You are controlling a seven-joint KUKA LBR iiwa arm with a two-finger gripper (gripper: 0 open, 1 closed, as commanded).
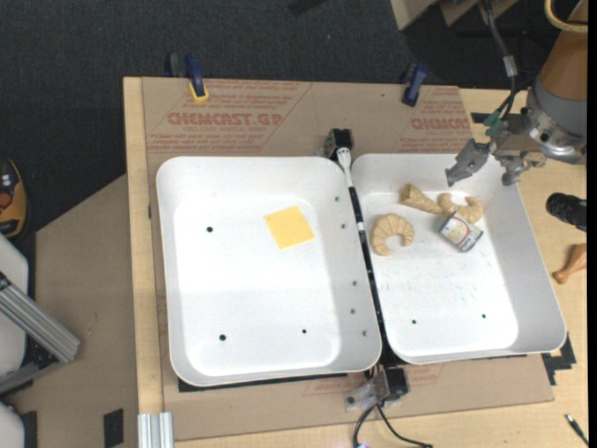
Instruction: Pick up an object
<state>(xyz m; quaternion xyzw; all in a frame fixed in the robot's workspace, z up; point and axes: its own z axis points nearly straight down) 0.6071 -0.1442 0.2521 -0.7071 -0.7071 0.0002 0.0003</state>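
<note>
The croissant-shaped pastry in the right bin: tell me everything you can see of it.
The tan, croissant-shaped pastry lies flat on the floor of the right white bin, near its left wall. It curls into a crescent, open side facing right, with a ridged, matte surface that looks like moulded plastic or foam. Nothing touches it; the gripper is apart, up-right.

Bins (252, 343): smooth white plastic, slight gloss. Board (280, 110): matt brown cardboard, printed. Floor (112, 26): dark rough carpet. Can (461, 232): metal.

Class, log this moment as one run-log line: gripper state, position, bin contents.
gripper: open, holding nothing | position: above right bin, far edge | right bin: croissant, small can, bone-shaped piece | left bin: yellow square
</note>
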